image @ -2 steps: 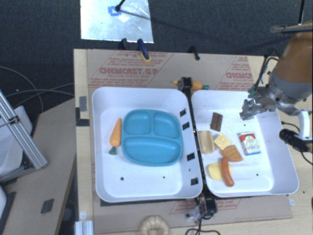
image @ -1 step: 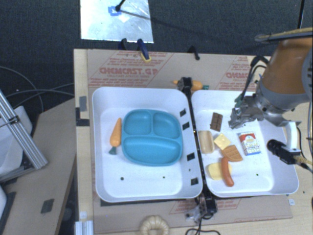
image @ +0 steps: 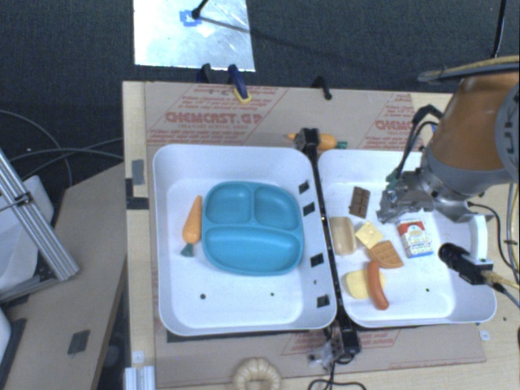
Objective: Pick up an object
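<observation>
Item: grey two-finger gripper (image: 393, 204), hanging low over the right white plastic bin (image: 475, 303); whether its jaws stand wide or narrow cannot be told, and nothing is seen between them.

Candidates, loose for picking:
- small brown chocolate-bar block (image: 360, 201), just left of the jaws
- pale yellow cheese wedge (image: 369, 235), below them
- red-and-white carton (image: 415, 238), below and right
- red sausage (image: 377, 285), farther below

Left bin: blue divided plastic plate (image: 250, 227), orange toy carrot (image: 192, 220), well apart leftward.
</observation>
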Motion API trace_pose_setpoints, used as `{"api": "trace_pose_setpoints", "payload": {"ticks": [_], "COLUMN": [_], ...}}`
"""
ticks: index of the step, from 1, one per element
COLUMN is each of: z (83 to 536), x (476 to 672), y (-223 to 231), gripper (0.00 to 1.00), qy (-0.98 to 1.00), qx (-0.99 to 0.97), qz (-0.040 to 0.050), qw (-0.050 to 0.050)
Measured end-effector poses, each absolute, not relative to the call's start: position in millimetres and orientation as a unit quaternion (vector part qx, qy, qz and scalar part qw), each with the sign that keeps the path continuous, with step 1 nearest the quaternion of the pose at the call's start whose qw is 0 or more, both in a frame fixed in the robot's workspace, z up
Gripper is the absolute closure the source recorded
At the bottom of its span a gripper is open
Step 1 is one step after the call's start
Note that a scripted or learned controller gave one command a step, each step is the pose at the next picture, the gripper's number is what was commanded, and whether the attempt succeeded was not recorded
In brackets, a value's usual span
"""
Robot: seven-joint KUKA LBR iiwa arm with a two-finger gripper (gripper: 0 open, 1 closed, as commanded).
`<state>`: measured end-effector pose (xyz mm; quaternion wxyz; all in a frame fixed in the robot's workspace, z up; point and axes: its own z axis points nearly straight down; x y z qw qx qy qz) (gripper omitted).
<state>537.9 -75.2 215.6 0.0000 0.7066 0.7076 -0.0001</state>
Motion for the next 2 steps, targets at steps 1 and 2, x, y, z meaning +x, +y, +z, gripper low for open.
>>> {"api": "trace_pose_setpoints", "payload": {"ticks": [1, 2], "z": [235, 220], "x": [541.7, 530.2], "y": [-72, -69], "gripper": [1.00, 1.00], "qy": [0.709, 0.708], "qx": [0.706, 0.707], "qz": [0.0011, 0.0002], "qw": [0.001, 0.000]}}
